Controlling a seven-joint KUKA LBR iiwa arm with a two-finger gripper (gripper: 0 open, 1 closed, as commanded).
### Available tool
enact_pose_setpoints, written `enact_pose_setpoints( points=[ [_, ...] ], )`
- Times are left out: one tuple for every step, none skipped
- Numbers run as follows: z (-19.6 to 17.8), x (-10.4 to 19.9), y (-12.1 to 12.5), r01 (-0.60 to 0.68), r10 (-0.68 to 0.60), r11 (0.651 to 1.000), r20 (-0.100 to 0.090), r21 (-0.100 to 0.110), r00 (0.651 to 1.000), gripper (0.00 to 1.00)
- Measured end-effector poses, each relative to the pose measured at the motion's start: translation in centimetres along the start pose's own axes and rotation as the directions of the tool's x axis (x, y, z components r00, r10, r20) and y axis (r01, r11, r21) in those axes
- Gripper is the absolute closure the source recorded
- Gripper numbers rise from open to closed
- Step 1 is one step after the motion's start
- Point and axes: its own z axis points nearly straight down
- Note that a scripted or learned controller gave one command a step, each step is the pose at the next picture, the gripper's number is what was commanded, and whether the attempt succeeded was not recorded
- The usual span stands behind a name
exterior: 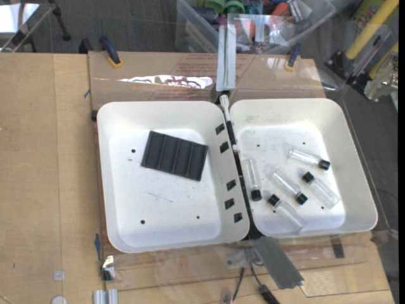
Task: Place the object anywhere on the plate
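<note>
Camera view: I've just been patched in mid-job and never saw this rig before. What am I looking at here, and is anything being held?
This is one fixed camera above a wooden bench, looking down at a slant. Two shallow white bins sit side by side. The left bin holds a dark ribbed rectangular plate, lying flat. The right bin holds several clear vials with black caps, scattered loose and lying on their sides. Behind the bench stands a clear tub of colourful toys. Nothing here is gripped; every vial lies free.

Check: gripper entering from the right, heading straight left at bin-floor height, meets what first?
Probably the outer wall of the right bin, then the capped vials; entry height is unclear from this view.
</note>
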Motion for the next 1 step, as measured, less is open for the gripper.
enact_pose_setpoints(
  points=[
    [0.02, 0.00, 0.00, 0.000, 0.000, 1.000, 0.000, 0.000, 1.000, 0.00]
  ],
)
